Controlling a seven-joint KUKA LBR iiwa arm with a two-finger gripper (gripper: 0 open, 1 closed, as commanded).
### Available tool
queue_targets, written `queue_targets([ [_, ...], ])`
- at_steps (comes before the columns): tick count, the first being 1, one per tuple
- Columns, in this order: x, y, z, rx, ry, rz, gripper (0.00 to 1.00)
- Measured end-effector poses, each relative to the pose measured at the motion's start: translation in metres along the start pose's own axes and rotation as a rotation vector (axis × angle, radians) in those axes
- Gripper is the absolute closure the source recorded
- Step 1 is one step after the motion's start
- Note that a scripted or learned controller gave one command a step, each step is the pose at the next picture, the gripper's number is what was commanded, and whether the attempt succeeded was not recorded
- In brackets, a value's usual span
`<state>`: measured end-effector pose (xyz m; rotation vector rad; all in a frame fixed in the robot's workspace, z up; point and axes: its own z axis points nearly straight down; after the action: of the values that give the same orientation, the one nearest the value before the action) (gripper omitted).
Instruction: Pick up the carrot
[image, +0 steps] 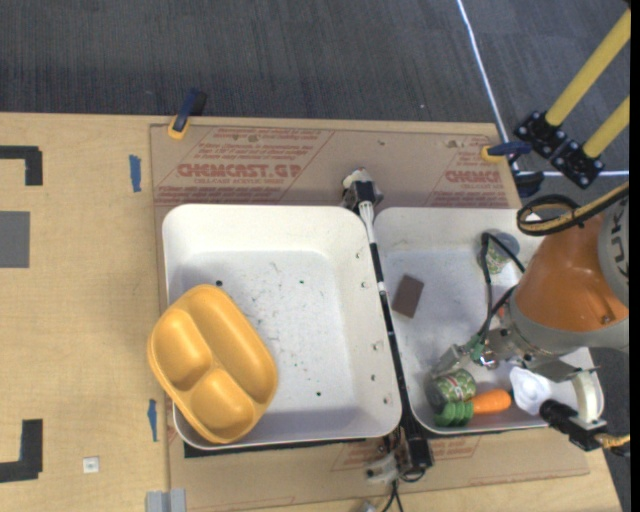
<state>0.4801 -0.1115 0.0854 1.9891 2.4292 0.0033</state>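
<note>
1. The arm (570, 285) comes in from three o'clock and hangs over the right bin (440, 260), its orange band hiding most of that bin's right side.
2. The left bin (270, 300) has a yellow tray (212, 362) with two hollows propped on its seven o'clock corner, overhanging the rim. The rest of its floor carries dark specks.
3. The right bin holds, by size: a green can (454, 390) near its six o'clock wall, the carrot (490, 403) touching the can's three o'clock side, a brown block (408, 295) toward ten o'clock, and something white (528, 385) just past the carrot at three o'clock.
4. The carrot lies flat along the near wall, long axis running nine to three, its nine o'clock end against the can.
5. The gripper (480, 352) sits under the wrist, just at twelve o'clock of the carrot and the can. From the gripper, the carrot lies toward six o'clock, close by.
6. Whether the claw is spread or pressed together, I cannot tell; the wrist covers it. Nothing shows between its tips.
7. My guess: a grip across the short width would suit, with the can and wall crowding it.
</note>
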Motion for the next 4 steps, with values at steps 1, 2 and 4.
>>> queue_targets([
  [1, -0.075, -0.015, -0.101, 0.001, -0.002, -0.092, 0.00],
  [2, -0.008, -0.002, 0.000, 0.000, 0.000, -0.151, 0.00],
  [4, 0.014, 0.004, -0.010, -0.002, 0.000, -0.107, 1.00],
])
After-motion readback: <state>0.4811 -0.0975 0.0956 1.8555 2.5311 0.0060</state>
